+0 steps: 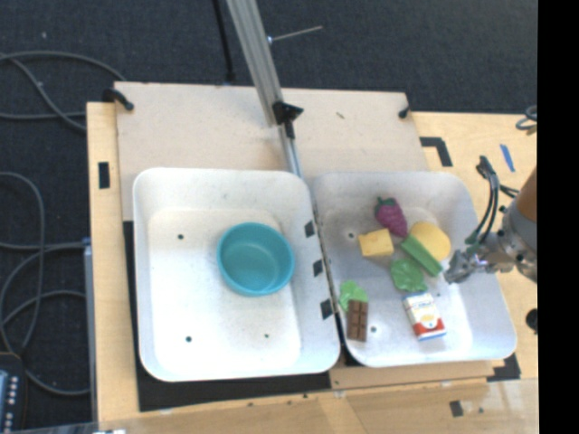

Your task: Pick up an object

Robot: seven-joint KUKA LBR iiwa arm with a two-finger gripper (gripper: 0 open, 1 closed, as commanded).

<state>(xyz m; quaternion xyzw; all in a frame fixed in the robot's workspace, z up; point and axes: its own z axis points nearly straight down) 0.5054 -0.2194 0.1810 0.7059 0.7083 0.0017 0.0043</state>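
My jaws (457, 268) hang low over the right edge of the right shallow white plastic bin (484, 328), and I cannot tell whether they are released or clenched; nothing shows between them. Just to their left lie the things I could take: a round yellow toy fruit (432, 238) touching a green block (421, 255), a green leafy piece (408, 277) below them, a yellow wedge like cheese (375, 243), and a dark purple bumpy fruit (391, 213) nearer the far wall. A small white and red carton (424, 316) lies near the front, with open floor around it; its print is too small to read. A brown chocolate bar (358, 319) and a little green piece (353, 293) sit tight against the left wall. The left shallow white bin (163, 333) holds one teal plastic bowl (256, 258), upright, with wide bare floor all around. The two bins touch along their inner rims on the pale wooden counter (226, 405).
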